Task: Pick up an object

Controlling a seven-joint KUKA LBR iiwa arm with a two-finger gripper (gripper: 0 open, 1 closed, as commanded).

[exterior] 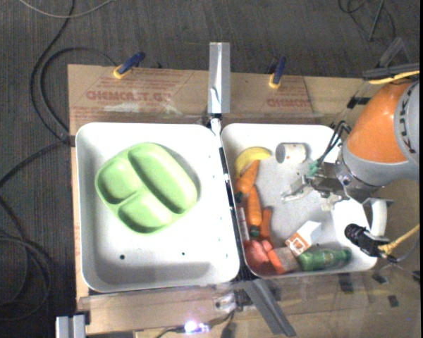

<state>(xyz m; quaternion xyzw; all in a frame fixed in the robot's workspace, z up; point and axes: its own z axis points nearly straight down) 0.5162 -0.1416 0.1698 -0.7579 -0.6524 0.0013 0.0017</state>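
My gripper (297,188) hangs over the middle of the right bin (323,134), reaching in from the right. Its two metal fingers (287,193) point left and stand apart, open, with bare bin floor between them. A white cup (290,153) lies on its side just above the gripper. To the left are a yellow banana (252,158) and an orange carrot (248,179), with two more carrots (254,207) below. A small white and orange box (302,237) and a green bottle (324,259) lie near the front wall.
The left bin (92,259) holds a green divided plate (146,186). A reddish item (256,251) sits in the right bin's front left corner. A metal post (218,83) stands behind the two bins. Blue clamps (130,64) grip the cardboard at the back.
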